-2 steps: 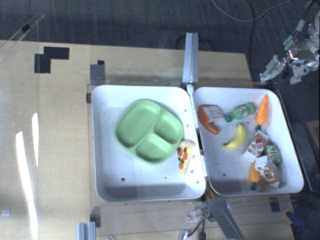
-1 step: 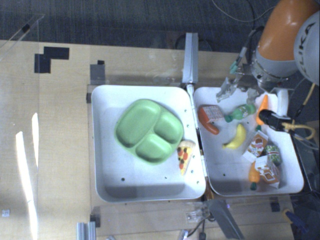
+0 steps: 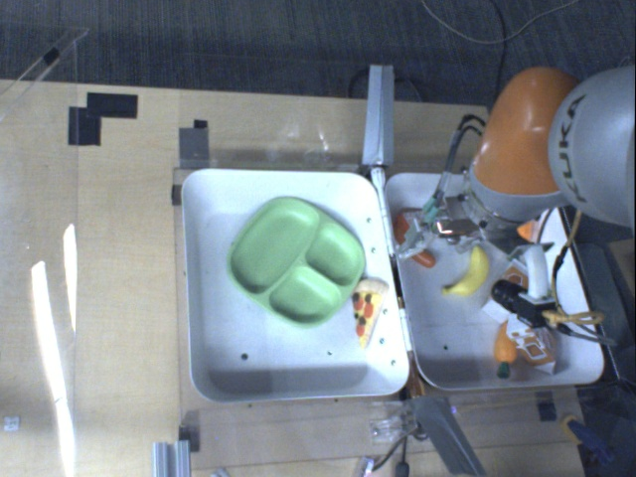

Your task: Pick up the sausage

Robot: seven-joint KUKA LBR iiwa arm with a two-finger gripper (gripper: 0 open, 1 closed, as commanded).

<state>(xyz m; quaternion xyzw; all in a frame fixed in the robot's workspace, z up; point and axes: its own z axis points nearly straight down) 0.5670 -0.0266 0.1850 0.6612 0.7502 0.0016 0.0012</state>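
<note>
A pale wooden bench (image 3: 109, 296) is carrying two shallow white bins side by side, with dark carpet lying beyond at twelve o'clock.

The left bin (image 3: 214, 366) is holding a green three-compartment plate (image 3: 296, 258) near its middle, and a toy pizza slice (image 3: 367, 310) is lying at about four o'clock from the plate, just beside the bin's right wall. The grey arm with its orange band (image 3: 522, 132) is reaching over the right bin (image 3: 447, 361) from one o'clock. Its gripper (image 3: 429, 229) is hanging over the bin's upper left area; whether its fingers are apart or together cannot be told. The sausage (image 3: 402, 229), reddish, is lying at the gripper's nine o'clock, touching or just beside it, partly hidden. A banana (image 3: 469, 274) is resting at the gripper's five o'clock. An orange juice carton (image 3: 525, 348) is lying at the bin's four o'clock.
</note>
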